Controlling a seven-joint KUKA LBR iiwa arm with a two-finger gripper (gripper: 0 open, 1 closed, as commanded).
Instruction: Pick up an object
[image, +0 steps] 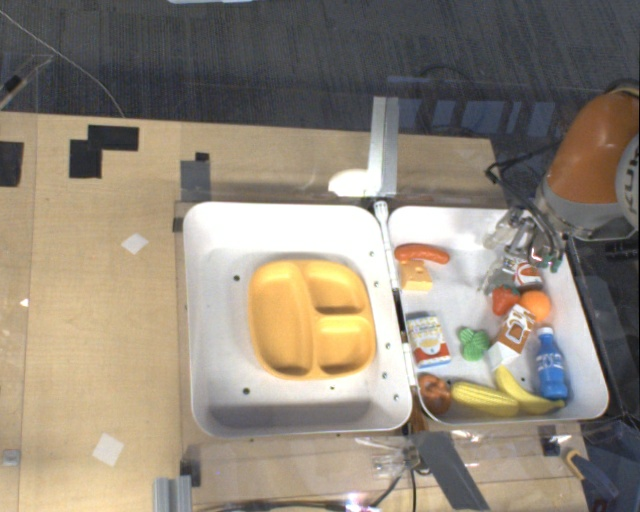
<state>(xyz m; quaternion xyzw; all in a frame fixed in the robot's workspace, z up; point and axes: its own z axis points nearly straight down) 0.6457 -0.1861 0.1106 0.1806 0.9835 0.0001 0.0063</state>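
While the gripper (522, 250) hangs low over the right bin (590, 345), finger state indeterminate, no writing is legible on the white carton (428, 337) or blue bottle (550, 364).

We see the arm (598, 165) at about three o'clock: a rounded orange band with a pale grey shell beside it and a darker grey collar beneath. Black cables loop off its ten o'clock side. The gripper (522, 250) is a small silvery metal assembly with dark fittings.
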